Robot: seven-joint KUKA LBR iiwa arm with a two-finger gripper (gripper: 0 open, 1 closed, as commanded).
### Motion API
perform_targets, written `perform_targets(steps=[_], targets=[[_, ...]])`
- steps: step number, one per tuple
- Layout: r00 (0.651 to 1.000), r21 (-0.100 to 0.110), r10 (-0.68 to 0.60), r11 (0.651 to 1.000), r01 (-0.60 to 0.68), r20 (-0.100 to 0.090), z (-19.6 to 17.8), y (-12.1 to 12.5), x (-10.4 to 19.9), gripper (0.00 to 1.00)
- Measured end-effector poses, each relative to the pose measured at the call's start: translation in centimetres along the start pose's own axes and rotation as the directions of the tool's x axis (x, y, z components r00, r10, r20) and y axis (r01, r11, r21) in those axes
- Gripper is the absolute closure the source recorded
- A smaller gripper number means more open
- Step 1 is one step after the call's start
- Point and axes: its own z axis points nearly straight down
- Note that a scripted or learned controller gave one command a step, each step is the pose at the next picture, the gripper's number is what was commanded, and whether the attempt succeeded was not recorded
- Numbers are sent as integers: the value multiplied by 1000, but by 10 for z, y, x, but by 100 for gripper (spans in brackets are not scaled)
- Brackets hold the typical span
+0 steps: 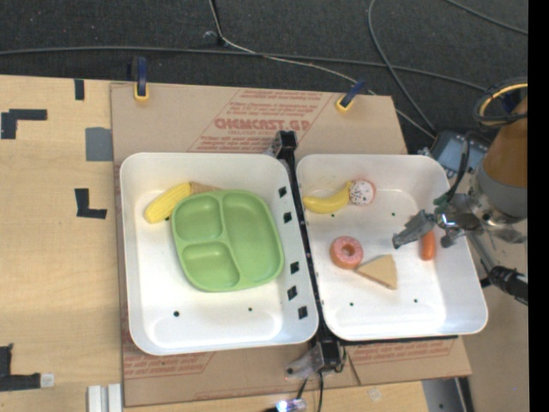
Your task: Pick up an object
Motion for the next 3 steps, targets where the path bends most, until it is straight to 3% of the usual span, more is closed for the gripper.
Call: perform_targets(steps=[2,3], targets=[[1000,2,0,1000,0,-2,105,-5,8,0],[1000,-3,-1,1000,1,-1,92,-4,8,100]])
